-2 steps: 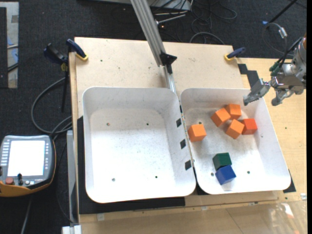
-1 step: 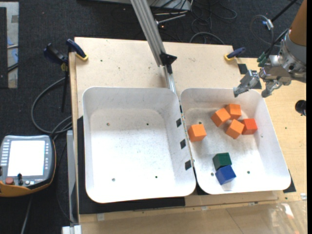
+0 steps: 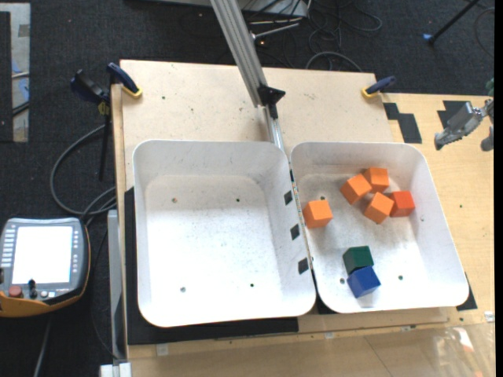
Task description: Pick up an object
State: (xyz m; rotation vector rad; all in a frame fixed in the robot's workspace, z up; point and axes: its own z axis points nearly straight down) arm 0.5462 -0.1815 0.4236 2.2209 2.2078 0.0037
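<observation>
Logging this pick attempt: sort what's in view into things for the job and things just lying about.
For the job: gripper; five orange cubes, four clustered, one apart; green cube; blue cube; right bin.

Lying about: left bin; teach pendant; clamps; floor cables.

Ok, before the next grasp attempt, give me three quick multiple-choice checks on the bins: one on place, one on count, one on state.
1. Where do the small cube blocks lie?
A. left white bin
B. right white bin
C. on the bench

2. How many orange cube blocks are there?
A. three
B. five
C. seven

3. How does the blue cube block stand to the green cube block?
A. touching it
B. far apart
C. in another bin

Answers: 1 B, all lie in the right white bin. 2 B, four clustered orange cube blocks plus a lone one. 3 A, the blue cube block touches the green cube block.
</observation>
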